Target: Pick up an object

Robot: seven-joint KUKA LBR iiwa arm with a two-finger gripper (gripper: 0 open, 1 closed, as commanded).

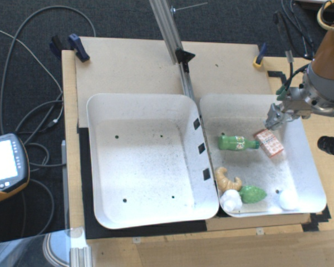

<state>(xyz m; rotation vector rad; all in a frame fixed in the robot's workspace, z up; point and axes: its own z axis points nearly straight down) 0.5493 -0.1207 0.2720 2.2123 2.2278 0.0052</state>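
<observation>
My gripper (pixel 275 120) hangs over the far right part of the right bin (pixel 250 105), just above and left of a small red and white box (pixel 269 143). Nothing shows between its fingers. A green bottle (pixel 237 143) lies on its side in the middle of that bin. Near the front edge sit a tan pastry-like piece (pixel 226 178), a white round cap (pixel 231 200), a green lump (pixel 253 193) and a white ball (pixel 288 199).
The left bin (pixel 106 110) stands beside the right one, split from it by a raised rim with black clips. A metal rail (pixel 167 26) runs from the top down to the bins. Blue and yellow clamps hold the board's far corners.
</observation>
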